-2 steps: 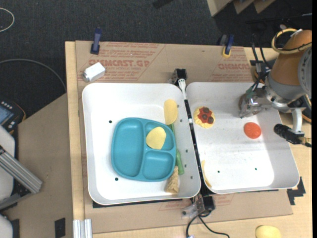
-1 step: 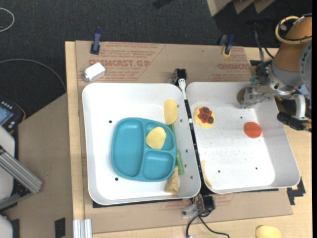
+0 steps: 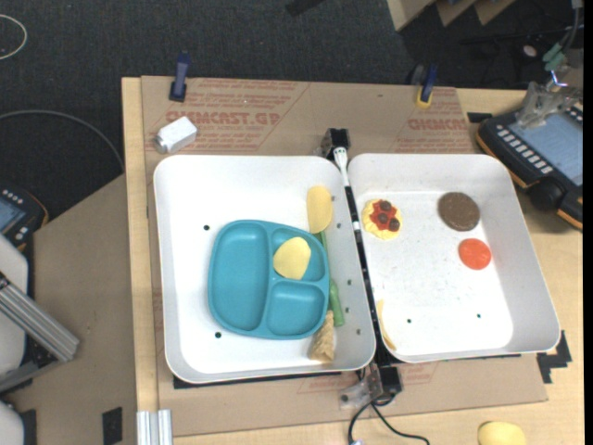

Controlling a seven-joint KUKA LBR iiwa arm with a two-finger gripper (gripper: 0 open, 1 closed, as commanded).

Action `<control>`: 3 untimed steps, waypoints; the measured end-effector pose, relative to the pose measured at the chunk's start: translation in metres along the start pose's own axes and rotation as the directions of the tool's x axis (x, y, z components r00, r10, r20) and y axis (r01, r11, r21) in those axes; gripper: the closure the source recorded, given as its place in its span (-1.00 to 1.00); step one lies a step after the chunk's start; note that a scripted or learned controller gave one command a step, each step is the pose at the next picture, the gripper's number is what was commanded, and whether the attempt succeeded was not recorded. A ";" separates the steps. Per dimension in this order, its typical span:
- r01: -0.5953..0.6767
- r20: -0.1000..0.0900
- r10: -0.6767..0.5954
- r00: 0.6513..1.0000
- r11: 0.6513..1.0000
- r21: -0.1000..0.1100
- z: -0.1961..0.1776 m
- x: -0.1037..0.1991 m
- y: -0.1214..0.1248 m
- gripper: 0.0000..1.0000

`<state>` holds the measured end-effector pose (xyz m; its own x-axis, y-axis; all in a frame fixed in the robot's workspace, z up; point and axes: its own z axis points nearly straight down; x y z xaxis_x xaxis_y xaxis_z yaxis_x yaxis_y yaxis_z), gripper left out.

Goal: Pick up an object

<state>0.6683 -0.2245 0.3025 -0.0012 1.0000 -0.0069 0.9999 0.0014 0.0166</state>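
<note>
yellow piece [image 3: 293, 258] on blue tray [image 3: 243, 290], left bin [image 3: 178, 248]

Below me the left bin [image 3: 176, 248] holds a blue divided plate [image 3: 250, 290] with a yellow piece [image 3: 293, 258] on it (another yellow piece [image 3: 319, 209] lies beside); the right bin [image 3: 519, 276] holds a small pizza [image 3: 383, 219], a brown disc [image 3: 459, 210], a red disc [image 3: 475, 254].

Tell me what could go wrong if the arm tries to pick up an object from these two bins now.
1. The long green stick and the tan piece lie tight against the left white bin's right wall, so fingers may hit the wall.
2. The flat brown disc and flat red disc look thin; fingers may slide over them.
3. The yellow piece lies in the blue divided plate, which may shift.
</note>
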 end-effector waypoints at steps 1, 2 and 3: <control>0.003 0.000 -0.003 1.000 1.000 -0.005 -0.213 0.044 0.002 1.00; -0.003 -0.007 0.004 1.000 1.000 0.022 -0.111 0.020 0.000 1.00; -0.003 -0.009 0.003 1.000 1.000 0.026 0.048 0.001 -0.004 1.00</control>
<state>0.6651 -0.2243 0.2545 0.0017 1.0000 0.0023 1.0000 -0.0017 -0.0097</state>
